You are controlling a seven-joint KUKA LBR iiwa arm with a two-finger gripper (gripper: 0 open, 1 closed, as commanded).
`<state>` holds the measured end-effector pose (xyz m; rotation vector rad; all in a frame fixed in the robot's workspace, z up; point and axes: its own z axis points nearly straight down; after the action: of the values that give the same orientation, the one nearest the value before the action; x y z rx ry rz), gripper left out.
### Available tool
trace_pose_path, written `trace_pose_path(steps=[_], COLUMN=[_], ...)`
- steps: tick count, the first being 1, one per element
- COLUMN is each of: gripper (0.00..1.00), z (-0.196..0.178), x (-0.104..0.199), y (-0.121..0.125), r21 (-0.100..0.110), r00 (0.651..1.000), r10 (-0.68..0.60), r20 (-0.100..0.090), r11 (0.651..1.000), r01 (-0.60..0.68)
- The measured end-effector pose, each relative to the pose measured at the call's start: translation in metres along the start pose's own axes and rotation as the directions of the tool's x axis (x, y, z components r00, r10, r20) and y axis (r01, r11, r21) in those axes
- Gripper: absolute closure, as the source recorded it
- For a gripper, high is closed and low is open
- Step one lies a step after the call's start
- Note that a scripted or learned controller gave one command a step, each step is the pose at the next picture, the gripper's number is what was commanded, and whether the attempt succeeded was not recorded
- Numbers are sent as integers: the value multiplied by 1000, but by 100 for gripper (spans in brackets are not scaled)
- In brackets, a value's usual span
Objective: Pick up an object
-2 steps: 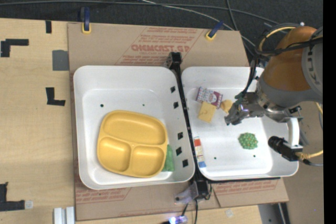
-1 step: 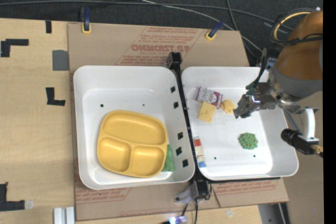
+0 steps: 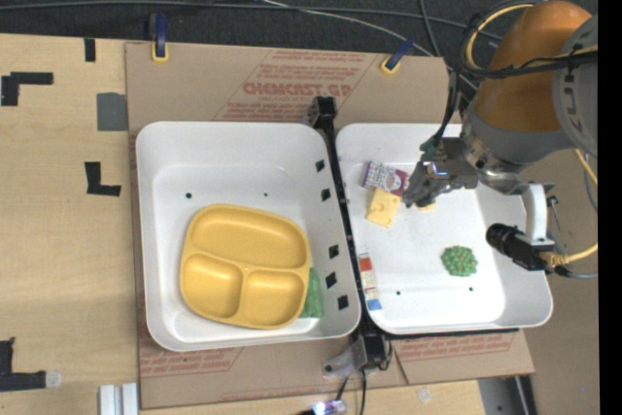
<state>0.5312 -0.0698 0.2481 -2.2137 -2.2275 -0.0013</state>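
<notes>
Hanging low over the right bin (image 3: 525,306), the gripper (image 3: 425,191) is poised at the bin's upper left, just beside a pale yellow block (image 3: 383,208) and a small purple packet (image 3: 383,176). Whether the fingers are open or shut cannot be told, and nothing is seen held between them. The yellow block is judged the likeliest target, being nearest the tip. A green bumpy ball (image 3: 460,259) is left well apart, lower in the same bin, and a small red, white and blue item (image 3: 368,279) is lodged against the left wall. The left bin (image 3: 155,151) is taken up by a yellow divided tray (image 3: 246,264). Red printing is seen on the cardboard sheet (image 3: 282,87) beneath the bins, reversed and not clearly legible; the packet's label is too small to read.
</notes>
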Motion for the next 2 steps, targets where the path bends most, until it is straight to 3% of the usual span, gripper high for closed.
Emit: trace_pose_path(steps=[2], gripper=[100], z=[14], x=[94], y=[46], r21=[1], r00=[1000], r10=[0], r20=[0], r11=[1000], r01=[0])
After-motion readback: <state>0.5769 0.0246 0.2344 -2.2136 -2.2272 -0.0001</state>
